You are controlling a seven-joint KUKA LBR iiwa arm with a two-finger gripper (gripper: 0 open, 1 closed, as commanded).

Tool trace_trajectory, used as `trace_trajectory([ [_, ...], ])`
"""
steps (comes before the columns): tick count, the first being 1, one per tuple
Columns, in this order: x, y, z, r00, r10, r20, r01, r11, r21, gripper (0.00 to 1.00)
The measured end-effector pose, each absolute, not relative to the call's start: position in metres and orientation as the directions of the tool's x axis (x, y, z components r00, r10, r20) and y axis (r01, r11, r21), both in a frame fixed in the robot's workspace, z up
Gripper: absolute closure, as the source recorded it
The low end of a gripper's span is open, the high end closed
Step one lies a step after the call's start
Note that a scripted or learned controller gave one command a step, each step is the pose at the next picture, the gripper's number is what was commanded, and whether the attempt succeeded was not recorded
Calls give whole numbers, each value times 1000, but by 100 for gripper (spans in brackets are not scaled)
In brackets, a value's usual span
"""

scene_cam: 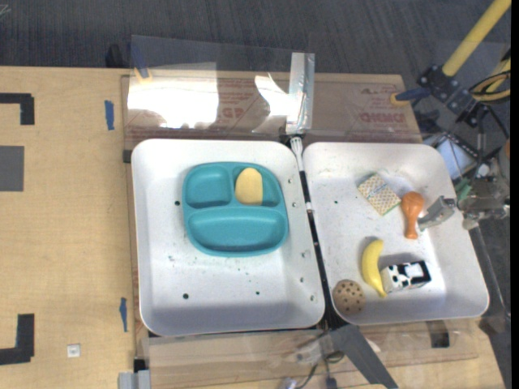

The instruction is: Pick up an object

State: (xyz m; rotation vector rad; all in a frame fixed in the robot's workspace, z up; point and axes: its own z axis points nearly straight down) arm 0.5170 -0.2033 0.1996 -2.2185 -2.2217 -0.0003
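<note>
No single object is marked out by the task, so the candidates are taken in turn. In the right-hand shallow white bin (454,294), five loose things are seen. An orange carrot-shaped toy (413,212) lies in the bin's right part, its thicker end toward the top of the frame. Just to its left, a small square patterned pad (379,194) with a speckled face is set at a tilt. Lower down, a yellow plastic banana (372,267) is laid roughly upright in the frame, and a black-and-white cow-patterned block (405,275) is placed just beside its right side, touching or nearly so. A round brown speckled cookie (349,295) rests at the bin's lower left corner.

The gripper (440,210) is seen at the right edge of this bin, just to the right of the carrot; whether it is spread or closed cannot be told, and nothing can be seen held in it.

In the left-hand shallow white bin (162,282), a teal plastic divided plate (235,232) is set toward the upper middle, and a yellow lemon-shaped object (250,186) sits in its upper right compartment.

Both bins are carried by a light wooden surface (61,241), and a sheet of clear plastic (211,96) lies on brown cardboard above the bins.
</note>
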Motion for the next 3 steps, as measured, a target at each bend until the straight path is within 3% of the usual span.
trace_trajectory([
  [1, 494, -178, 107, 119, 993, 2, 993, -119, -9, 0],
  [2, 496, -179, 110, 120, 993, 1, 993, -120, -1, 0],
  [3, 547, -146, 87, 183, 983, 0, 983, -183, 5, 0],
])
